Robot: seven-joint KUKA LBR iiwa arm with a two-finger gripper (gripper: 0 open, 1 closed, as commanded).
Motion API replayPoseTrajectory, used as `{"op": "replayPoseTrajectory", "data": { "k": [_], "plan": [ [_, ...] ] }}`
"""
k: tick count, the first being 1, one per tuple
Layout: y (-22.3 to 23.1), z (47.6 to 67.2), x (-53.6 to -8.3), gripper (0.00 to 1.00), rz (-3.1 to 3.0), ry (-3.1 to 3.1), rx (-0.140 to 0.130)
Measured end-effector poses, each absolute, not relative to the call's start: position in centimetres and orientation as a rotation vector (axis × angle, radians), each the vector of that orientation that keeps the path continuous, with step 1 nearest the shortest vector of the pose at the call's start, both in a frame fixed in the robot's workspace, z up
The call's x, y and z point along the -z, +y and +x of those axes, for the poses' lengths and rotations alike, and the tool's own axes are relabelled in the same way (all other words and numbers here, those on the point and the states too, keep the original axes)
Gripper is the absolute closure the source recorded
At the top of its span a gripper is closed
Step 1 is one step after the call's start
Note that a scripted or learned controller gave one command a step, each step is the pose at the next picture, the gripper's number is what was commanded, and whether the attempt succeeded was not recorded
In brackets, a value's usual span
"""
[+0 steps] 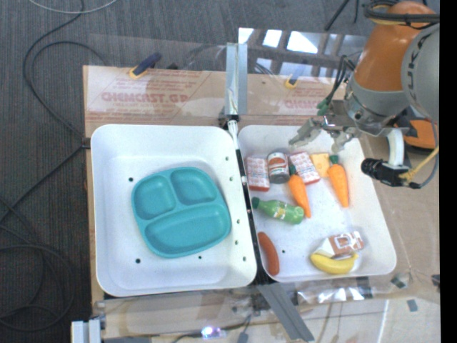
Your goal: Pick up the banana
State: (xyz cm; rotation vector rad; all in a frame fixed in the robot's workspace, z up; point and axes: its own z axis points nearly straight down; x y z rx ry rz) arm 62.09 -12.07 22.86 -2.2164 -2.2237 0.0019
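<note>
**Gripper high at the back of the right bin, banana at the front**

Fingers (303,135): two, spread well apart, tips angled down; nothing between them and nothing touched. They belong to the gripper (323,132), which hangs over the rear edge of the right bin (378,224), just above a cluster of small packets.

Banana (333,263): yellow, lying flat in the bin's near right corner. Long axis roughly left to right, ends curling slightly upward. A small red-and-white carton (345,243) rests against its upper side, touching.

Relation: banana lies well apart from the gripper, toward the viewer's edge of the same bin, nearly straight forward. My guess is the arm must travel the bin's full depth and close across the short width, minding the carton.

Between them: two carrots (338,181), a green bottle (280,210), a small can (278,167), a sausage (268,252).

Left bin (114,213): holds a teal divided tray (181,210).
</note>
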Motion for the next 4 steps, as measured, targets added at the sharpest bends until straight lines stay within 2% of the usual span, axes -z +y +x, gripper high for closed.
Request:
{"op": "replayPoseTrajectory", "data": {
  "k": [1,2,3,4],
  "plan": [
    [-14.0,56.8,-12.0,0.0,-2.393,-2.031,-0.005],
    [-17.3,48.8,-9.0,0.0,-2.223,-2.235,0.011],
    [-20.4,48.8,-9.0,0.0,-1.949,-2.478,0.01],
    [-20.4,48.8,-9.0,0.0,-1.949,-2.477,0.011]
  ]
}}
